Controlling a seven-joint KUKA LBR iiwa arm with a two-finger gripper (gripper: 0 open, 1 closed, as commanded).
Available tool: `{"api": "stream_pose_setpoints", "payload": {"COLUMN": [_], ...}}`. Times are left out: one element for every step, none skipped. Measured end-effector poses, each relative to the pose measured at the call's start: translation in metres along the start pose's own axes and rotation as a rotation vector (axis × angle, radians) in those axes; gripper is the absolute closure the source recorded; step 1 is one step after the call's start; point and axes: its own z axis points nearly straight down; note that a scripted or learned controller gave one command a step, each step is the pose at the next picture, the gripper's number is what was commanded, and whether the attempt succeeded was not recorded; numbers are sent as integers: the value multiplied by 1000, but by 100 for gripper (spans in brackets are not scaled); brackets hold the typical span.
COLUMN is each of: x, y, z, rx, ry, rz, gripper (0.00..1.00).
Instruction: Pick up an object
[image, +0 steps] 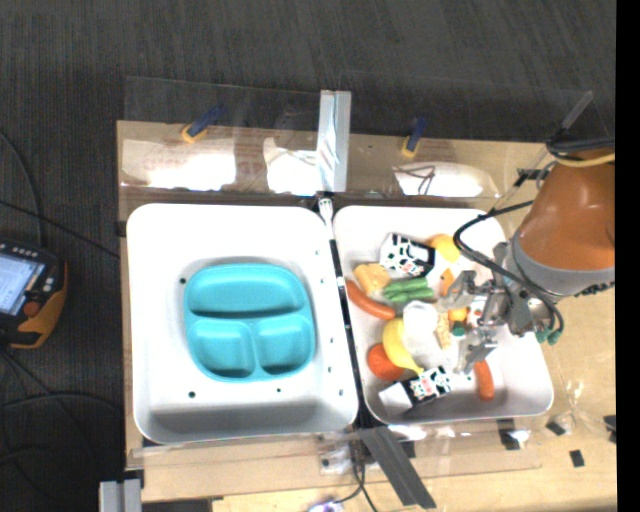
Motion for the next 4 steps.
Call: {"api": "stream_pose_setpoints", "payload": {"x": [2,-86,-57,-96], "y": [12,20,-56,-43], "z": [73,76,76,77], "rx": [9,6,7,13], "ry": [-21,-35,-52,-33], "rz": [-2,85,-38,34], "gripper": [0,0,0,0]}}
